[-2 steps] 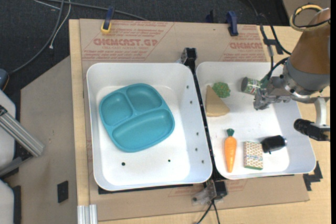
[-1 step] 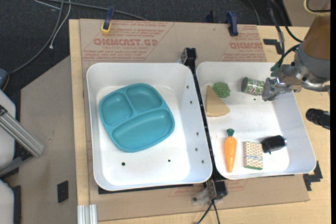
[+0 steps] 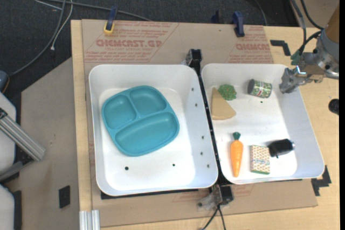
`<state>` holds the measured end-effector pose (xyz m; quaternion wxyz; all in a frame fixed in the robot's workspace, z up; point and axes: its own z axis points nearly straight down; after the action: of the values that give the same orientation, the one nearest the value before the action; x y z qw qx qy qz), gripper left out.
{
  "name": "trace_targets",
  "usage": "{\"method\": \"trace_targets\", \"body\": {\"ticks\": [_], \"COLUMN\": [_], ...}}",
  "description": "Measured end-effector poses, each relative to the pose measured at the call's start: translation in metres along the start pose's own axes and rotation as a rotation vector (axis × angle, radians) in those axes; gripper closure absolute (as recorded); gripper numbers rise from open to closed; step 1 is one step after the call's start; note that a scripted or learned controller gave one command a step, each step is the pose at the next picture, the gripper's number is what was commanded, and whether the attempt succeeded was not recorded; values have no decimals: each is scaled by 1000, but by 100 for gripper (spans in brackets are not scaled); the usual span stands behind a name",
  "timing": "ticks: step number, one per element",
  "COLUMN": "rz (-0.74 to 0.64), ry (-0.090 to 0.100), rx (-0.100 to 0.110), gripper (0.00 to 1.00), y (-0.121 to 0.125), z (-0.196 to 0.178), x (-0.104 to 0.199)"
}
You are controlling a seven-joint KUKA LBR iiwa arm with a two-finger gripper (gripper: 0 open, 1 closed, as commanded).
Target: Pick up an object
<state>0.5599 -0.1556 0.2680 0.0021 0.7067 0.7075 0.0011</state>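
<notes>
Tool (image 3: 289, 81) over rt bin (image 3: 310, 132) far edge, nr can (image 3: 260, 88).

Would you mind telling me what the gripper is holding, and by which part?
Nothing: the gripper hangs over the right bin's far right edge, apart from the can.

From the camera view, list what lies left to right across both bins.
Teal divided plate → tan wedge → carrot → striped box → black object → gripper at the right bin's edge.

Two bins (image 3: 99, 116); one plate (image 3: 140, 120); six small items (image 3: 236, 154).
</notes>
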Motion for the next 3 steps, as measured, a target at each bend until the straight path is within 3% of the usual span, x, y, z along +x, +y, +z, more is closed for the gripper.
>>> {"method": "trace_targets", "body": {"ticks": [1,3], "rz": [0,-1], "ry": [0,3], "rx": [0,7], "gripper": [100,100], "y": [1,-15], "z": [-28,-15], "x": [0,92]}}
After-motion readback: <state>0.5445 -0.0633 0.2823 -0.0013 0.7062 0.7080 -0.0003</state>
